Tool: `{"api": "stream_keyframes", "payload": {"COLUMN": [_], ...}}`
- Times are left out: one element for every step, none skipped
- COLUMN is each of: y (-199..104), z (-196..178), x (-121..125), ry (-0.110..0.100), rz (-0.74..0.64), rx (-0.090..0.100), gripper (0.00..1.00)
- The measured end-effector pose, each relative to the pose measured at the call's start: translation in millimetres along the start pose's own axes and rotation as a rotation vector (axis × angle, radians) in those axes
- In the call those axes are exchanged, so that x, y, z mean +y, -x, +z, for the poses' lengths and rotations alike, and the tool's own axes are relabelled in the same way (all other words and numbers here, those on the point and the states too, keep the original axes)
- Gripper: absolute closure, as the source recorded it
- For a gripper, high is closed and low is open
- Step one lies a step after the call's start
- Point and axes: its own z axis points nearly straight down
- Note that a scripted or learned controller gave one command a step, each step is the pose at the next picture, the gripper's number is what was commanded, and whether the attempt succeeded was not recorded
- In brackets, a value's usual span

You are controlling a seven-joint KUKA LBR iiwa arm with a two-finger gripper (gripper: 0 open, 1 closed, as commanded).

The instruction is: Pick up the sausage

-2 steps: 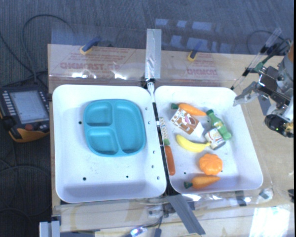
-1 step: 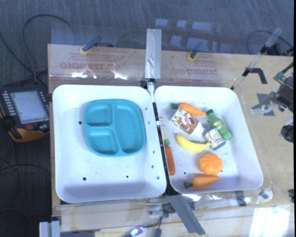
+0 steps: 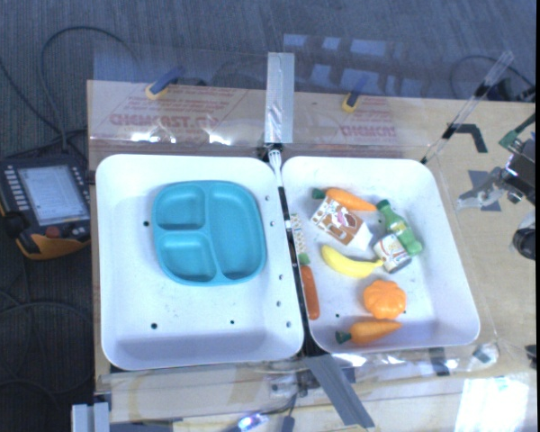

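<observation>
I am at the very start of this job. The gripper [image 3: 525,185] is at the far right side, off past the edge of the right bin [image 3: 450,241], well apart from all the toys. It is dark and cut off there, so I cannot tell if it is wide or closed. It holds nothing that I can see.

I think the sausage [image 3: 310,293] is the long red-brown thing in the right bin. It lies flat along the bin's left wall, right by the middle where the two bins meet. The banana [image 3: 349,263] is near it, and a toy carrot [image 3: 371,331] lies near its lower end.

Next, I have to bring the gripper across the bin and down over the sausage. The wall is so close that it may get in the way.
</observation>
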Motion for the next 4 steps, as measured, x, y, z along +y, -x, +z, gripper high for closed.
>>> {"api": "stream_keyframes", "payload": {"y": [0.0,0.0,17.3,-21.1], "z": [0.0,0.0,114.1,6.6], "x": [0.0,0.0,7.5,-24.8], "ry": [0.0,0.0,-0.001,0.001], "rz": [0.0,0.0,0.397,0.654], "rx": [0.0,0.0,-0.001,0.0], "gripper": [0.0,0.0,0.0,0.0]}}
